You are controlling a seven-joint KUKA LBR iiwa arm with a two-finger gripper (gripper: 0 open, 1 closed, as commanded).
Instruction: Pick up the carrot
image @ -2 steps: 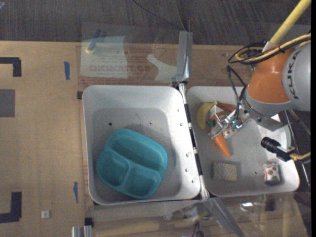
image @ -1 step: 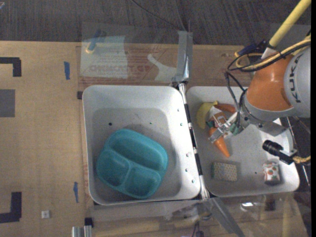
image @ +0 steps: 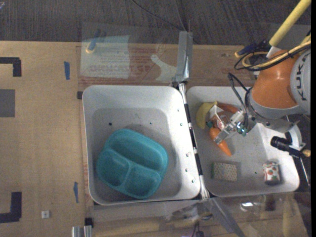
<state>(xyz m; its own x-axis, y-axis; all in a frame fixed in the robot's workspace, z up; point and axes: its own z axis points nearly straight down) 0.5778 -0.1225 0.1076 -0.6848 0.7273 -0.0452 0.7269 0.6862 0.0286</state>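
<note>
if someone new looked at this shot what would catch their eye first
Probably the teal divided tray, lying large and bright in the left bin. Next comes the arm's orange band at the right, above the right bin, with its gripper down over the carrot near a yellow fruit. A speckled sponge and a small patterned box sit toward that bin's near edge.

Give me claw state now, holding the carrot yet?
Claw: down over the carrot in the right bin; open or shut cannot be told, no hold visible.
</note>
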